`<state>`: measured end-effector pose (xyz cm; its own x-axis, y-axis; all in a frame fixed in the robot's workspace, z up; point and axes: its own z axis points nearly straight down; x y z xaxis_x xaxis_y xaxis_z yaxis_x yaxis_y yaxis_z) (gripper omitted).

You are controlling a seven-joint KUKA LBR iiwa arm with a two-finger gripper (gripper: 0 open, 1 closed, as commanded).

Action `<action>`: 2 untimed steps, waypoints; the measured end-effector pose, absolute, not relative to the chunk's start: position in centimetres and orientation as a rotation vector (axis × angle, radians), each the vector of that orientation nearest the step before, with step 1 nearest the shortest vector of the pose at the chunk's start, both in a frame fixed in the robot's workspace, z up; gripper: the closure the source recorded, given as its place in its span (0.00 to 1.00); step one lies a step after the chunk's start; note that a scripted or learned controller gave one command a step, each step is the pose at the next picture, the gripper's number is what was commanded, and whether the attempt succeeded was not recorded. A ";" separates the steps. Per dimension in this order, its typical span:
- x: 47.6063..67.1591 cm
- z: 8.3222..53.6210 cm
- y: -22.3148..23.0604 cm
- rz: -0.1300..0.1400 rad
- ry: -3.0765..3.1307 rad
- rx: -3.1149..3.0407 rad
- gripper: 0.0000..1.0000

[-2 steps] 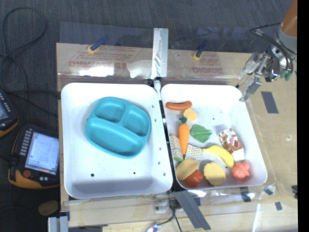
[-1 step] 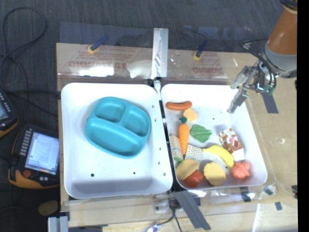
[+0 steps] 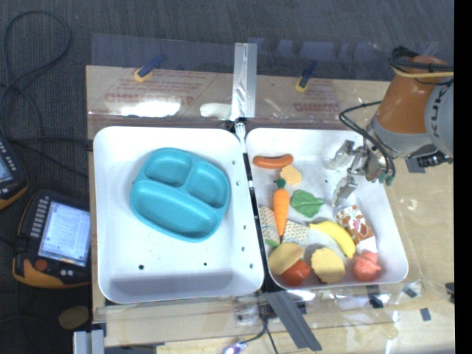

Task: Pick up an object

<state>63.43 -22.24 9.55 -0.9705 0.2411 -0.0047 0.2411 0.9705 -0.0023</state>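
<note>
Nothing picked yet: I saw gripper point(image 3: 345, 174) above right bin point(image 3: 389, 220), fingers apart, empty; toy food point(image 3: 318, 231) untouched.

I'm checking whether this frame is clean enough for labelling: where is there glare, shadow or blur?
Camera view: glare whitens the clear sheet behind the left bin; the blue divided plate casts a soft shadow on the bin floor; the gripper looks blurry against the white right bin, so its fingers are hard to read; the toy carrot and banana are fairly sharp.
</note>
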 end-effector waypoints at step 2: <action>59.3 11.7 -21.9 -0.006 3.100 0.222 0.00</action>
<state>59.32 -21.85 11.74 -0.9892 0.1424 -0.0335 0.1426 0.9898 -0.0017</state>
